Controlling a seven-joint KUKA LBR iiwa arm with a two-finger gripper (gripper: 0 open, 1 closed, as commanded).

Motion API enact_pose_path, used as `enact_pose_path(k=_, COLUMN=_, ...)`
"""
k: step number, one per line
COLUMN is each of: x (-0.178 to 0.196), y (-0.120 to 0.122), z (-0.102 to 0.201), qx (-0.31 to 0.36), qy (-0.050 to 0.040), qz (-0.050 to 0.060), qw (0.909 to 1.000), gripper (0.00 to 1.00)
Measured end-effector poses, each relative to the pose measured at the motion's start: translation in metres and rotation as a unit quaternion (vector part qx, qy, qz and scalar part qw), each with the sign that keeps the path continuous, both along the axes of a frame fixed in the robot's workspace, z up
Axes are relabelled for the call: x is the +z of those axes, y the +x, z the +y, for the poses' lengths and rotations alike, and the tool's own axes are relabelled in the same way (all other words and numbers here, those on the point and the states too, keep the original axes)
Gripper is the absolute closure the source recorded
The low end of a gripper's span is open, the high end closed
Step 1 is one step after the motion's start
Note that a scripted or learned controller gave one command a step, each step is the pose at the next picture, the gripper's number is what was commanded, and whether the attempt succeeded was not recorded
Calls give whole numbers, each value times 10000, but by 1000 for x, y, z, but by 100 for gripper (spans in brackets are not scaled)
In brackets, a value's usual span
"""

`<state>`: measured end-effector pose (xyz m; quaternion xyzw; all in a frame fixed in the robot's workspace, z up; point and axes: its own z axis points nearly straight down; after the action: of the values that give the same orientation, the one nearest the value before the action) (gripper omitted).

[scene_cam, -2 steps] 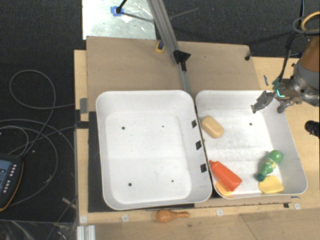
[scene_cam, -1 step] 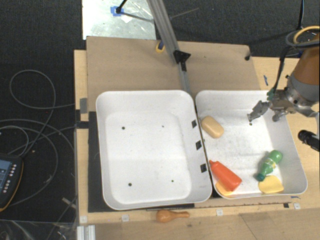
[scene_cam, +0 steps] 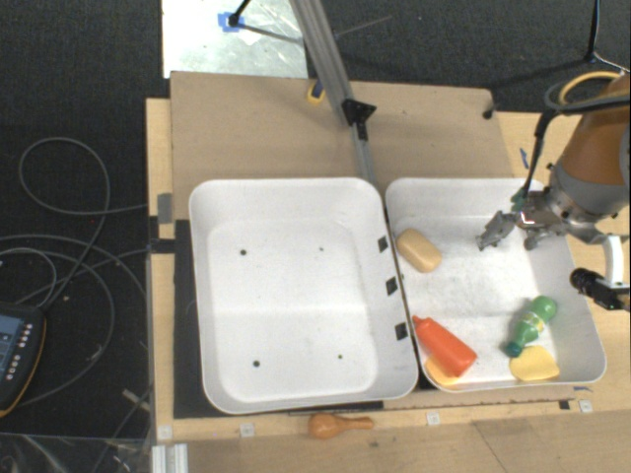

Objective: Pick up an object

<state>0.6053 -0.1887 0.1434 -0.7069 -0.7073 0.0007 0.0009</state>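
Near the right bin's front wall, a green bottle [scene_cam: 529, 325], yellow-based.

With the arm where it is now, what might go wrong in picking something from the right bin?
1. The tool hangs over bare floor of the right white bin, not over any object, so closing here would likely grasp nothing.
2. The green bottle touches the yellow block; taking one may push the other.
3. The orange wedge lies against the bin's left wall, leaving little room.
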Motion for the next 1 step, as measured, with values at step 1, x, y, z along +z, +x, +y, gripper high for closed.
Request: enact_pose_path(k=1, x=-52, y=0, z=1, qx=0, qy=2, qz=3, qw=10000, gripper=0)
